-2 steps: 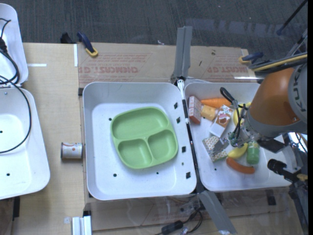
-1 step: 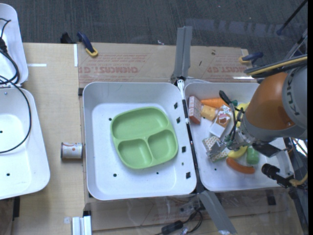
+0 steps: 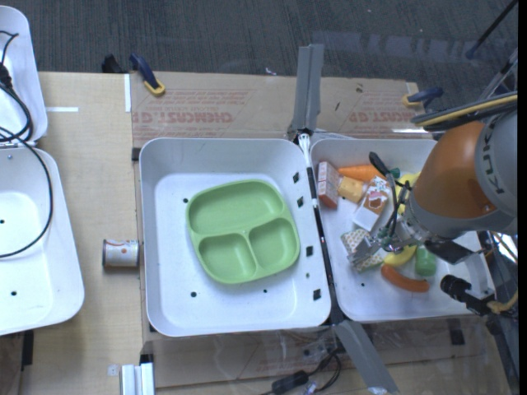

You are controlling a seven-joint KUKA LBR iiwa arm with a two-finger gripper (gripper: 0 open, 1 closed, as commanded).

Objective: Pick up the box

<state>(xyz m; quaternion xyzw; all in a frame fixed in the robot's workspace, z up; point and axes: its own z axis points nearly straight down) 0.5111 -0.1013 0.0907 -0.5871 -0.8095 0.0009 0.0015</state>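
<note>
Entry: your pincer (image 3: 368, 253), grip unreadable, sits low in the right bin (image 3: 356, 307) among crowded toy food (image 3: 405, 279), the box (image 3: 328, 185) just beyond.

The two bins (image 3: 156, 220) are white. A pale green divided tray (image 3: 243, 230) sits in the left one. The right one is a jumble: an orange carrot (image 3: 358, 172), a red-brown box (image 3: 328, 184), a yellow piece (image 3: 401, 257), a green one (image 3: 425, 262). The arm's band (image 3: 461, 175) is orange.
</note>
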